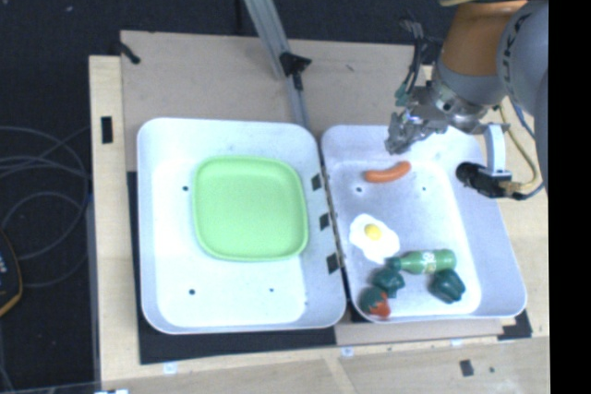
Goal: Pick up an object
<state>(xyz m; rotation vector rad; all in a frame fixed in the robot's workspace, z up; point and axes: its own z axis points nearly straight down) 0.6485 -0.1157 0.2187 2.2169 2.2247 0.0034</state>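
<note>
Hand (403, 136) hovers above sausage (386, 172) (right bin (489, 235)).

counter (369, 60) is tan, seen at a slant; two shallow white bins sit on it side by side, touching: left bin (166, 226), right bin (480, 235); a dark mat (132, 226) shows along the left bin's outer edge

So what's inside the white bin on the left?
Inside the left bin lies a square light-green plate, flat on the bin's floor. Nothing sits on top of the plate. Whatever is under the plate is covered, so I can't tell.
</note>
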